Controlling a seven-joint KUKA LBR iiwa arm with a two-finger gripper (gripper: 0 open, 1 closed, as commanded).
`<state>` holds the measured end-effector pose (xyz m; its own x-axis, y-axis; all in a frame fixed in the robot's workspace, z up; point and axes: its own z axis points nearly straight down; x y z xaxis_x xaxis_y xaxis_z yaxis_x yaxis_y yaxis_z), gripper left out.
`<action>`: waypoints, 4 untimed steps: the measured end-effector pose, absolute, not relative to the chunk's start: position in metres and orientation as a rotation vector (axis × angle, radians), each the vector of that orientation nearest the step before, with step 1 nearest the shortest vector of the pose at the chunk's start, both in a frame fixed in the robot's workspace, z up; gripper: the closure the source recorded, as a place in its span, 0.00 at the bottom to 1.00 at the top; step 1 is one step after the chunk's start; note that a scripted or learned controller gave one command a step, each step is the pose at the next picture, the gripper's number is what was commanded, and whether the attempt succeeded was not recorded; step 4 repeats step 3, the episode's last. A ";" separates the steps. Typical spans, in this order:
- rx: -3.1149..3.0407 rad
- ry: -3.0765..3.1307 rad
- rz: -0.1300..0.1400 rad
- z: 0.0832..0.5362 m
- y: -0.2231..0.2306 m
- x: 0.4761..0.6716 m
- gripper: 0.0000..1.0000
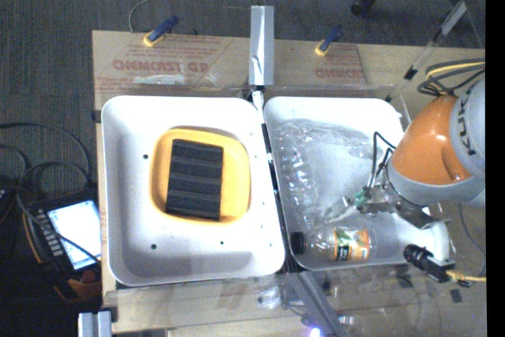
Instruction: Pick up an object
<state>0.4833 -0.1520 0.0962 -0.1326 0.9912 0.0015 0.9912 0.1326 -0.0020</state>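
Note:
In the left bin (126, 170) lies a yellow pad (237, 170) with a black ribbed block (195, 178) resting on it. The right bin (387, 113) holds a small clear bottle (338, 243) with an orange and green label and a black cap, lying on its side near the front wall. Crumpled clear plastic bottles (298, 163) lie along the bin's left side and back. My gripper (364, 200) hangs low over the right bin's right half, just above and to the right of the labelled bottle. Nothing shows between its tips.
A metal post (261, 43) stands behind the seam between the bins. Two clamps (160, 31) hold the board at the back. My orange-banded arm (426, 150) covers the right bin's right side. A tablet (67, 229) sits left of the bench.

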 end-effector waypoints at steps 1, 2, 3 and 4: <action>-1.949 -2.474 -0.011 0.091 -0.201 0.511 0.00; -1.619 -2.692 0.002 0.168 -0.177 0.490 0.00; -1.574 -2.744 0.000 0.092 -0.149 0.489 0.00; -1.574 -2.744 0.000 0.092 -0.149 0.489 0.00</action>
